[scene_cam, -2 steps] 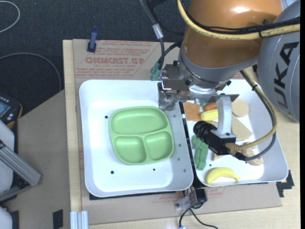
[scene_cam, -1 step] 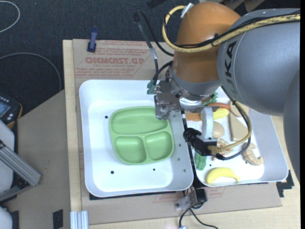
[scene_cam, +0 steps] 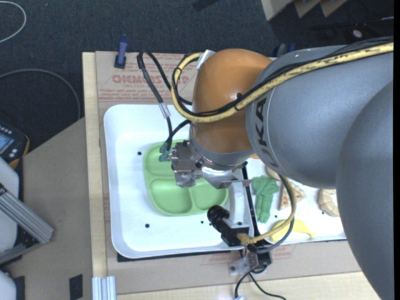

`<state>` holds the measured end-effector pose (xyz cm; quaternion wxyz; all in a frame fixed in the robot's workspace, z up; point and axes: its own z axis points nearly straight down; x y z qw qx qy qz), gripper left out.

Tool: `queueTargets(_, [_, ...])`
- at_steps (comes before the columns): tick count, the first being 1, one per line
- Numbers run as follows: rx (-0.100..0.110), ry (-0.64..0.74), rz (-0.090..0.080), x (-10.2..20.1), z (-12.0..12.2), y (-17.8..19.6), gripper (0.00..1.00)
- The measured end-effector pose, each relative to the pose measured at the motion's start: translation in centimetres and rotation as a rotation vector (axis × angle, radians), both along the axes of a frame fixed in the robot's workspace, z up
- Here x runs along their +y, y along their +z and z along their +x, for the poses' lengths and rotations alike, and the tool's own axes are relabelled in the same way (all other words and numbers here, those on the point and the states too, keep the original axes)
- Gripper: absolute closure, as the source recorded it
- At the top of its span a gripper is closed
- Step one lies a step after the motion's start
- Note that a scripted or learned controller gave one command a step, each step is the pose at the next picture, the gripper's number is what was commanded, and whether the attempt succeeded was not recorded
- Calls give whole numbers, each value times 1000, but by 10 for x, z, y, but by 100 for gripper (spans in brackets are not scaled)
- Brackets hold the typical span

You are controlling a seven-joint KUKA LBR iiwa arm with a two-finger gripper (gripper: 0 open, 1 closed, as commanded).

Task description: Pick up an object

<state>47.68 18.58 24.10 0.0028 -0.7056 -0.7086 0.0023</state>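
Cardboard-covered worktop bearing shallow white bin, light-green divided plastic tray inside, jaws above it, grip state untellable.

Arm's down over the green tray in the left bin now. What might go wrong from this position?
1. The gripper sits over the green sectioned tray, which is wide and shallow, so a grasp may slip off.
2. The arm's bulk hides the contact, so a miss would be hard to spot.
3. Loose cables hang near the green toy and could snag it.
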Motion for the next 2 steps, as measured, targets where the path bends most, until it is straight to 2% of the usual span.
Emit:
queueTargets(1, [-11, -2, 1, 40, 86, 5, 100])
queueTargets(2, [-22, -3, 4, 38, 106, 146, 100])
